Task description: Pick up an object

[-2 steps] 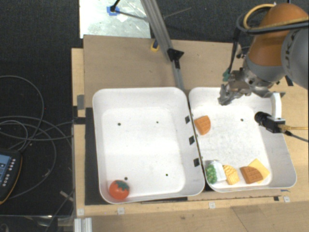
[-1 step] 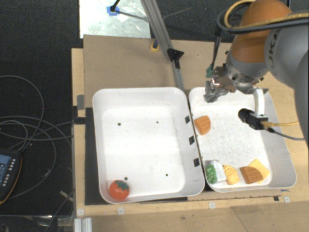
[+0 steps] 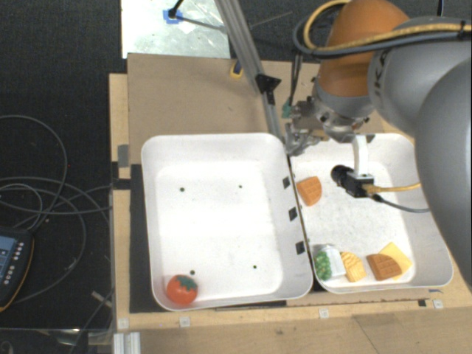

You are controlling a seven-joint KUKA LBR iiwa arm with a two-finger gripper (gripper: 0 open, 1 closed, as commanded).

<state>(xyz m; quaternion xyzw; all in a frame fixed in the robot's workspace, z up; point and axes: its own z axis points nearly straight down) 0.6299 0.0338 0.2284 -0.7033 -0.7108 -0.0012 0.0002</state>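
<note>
Nearest me, a red tomato (image 3: 181,289) sits in the left bin (image 3: 214,150), far from the divider (image 3: 295,212). Just right of the divider lie an orange piece (image 3: 310,190) and a cluster of green (image 3: 323,262) and yellow items (image 3: 353,266). I see the tool (image 3: 301,140) hanging above the divider's far end; I cannot tell its opening or any load. I judge that a descent here risks striking the rim, and the crowded cluster invites a slipped grasp.

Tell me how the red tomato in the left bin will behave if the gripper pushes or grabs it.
The tomato looks round and glossy, so it would probably roll when nudged and might slip from a pinch. Sitting in the left bin's near corner, the walls may stop it.
</note>
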